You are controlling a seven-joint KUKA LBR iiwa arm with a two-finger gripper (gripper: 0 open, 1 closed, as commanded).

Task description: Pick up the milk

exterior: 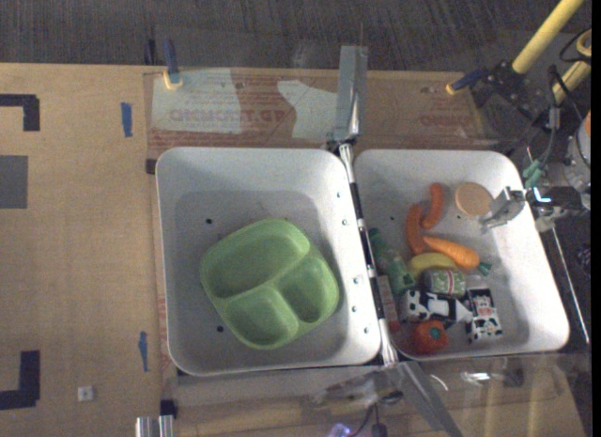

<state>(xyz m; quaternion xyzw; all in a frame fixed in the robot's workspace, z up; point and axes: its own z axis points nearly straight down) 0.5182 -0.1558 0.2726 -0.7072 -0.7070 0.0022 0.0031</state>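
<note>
Altogether two milk cartons, one tomato, one carrot.

A flat bench topped with tan cardboard fills the left and middle of the frame. Two shallow white plastic bins sit on it side by side, touching along their inner edges: the left bin at centre, the right bin toward the right. Short blue tape strips and black corner marks lie on the cardboard at the left
</note>
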